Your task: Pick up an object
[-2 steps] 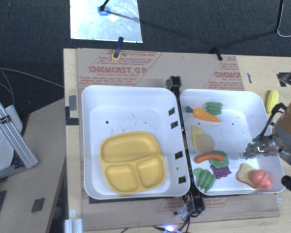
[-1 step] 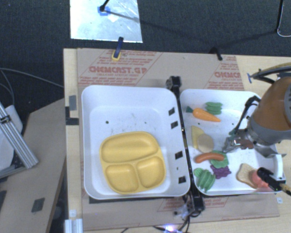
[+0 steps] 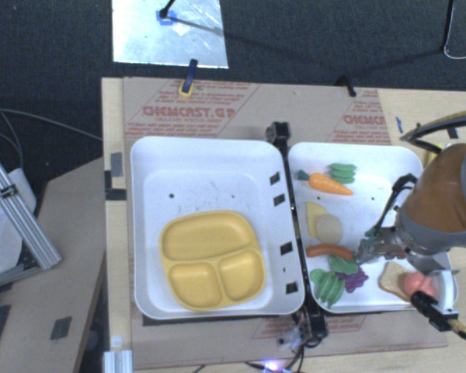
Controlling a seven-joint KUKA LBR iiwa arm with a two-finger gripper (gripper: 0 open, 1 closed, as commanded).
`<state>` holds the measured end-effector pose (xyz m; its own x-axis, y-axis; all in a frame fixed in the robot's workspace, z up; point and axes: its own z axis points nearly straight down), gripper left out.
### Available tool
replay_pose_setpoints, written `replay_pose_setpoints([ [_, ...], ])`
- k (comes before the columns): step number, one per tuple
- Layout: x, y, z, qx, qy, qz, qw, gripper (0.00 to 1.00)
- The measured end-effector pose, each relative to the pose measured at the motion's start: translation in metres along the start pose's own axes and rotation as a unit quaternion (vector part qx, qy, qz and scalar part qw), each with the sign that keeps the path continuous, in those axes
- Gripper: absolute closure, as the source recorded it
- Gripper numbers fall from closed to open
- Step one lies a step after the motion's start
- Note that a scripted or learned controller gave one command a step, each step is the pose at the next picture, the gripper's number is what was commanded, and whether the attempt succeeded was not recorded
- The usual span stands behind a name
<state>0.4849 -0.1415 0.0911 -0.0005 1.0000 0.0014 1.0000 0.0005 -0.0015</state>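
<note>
Since the pincer [image 3: 370, 245] hangs low in the right bin [image 3: 408, 155], its grip state can't be told. Nearest: purple grapes [image 3: 356, 279], green pepper [image 3: 329, 287], likely light hard plastic, slippery. Beside them a sausage [image 3: 331, 251]: take across its narrow middle. Farther: carrot [image 3: 329, 183].

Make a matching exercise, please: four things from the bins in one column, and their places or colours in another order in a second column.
Things:
1. carrot
2. yellow tray
3. sausage
4. purple grapes

Descriptions:
A. lies in the left bin
B. orange, near the far edge of the right bin
C. beside the green vegetables at the near edge of the right bin
D. reddish, lies just below the pale round piece

Pairs: 1-B, 2-A, 3-D, 4-C
</note>
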Motion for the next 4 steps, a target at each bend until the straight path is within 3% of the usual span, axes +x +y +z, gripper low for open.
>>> replay_pose_setpoints([
  [1, -0.01, 0.003, -0.1, -0.006, -0.002, -0.002, 1.0, 1.0],
  [2, 0.022, 0.002, -0.011, -0.001, 0.0, -0.002, 1.0, 1.0],
  [4, 0.021, 0.003, -0.033, -0.003, -0.001, -0.003, 1.0, 1.0],
])
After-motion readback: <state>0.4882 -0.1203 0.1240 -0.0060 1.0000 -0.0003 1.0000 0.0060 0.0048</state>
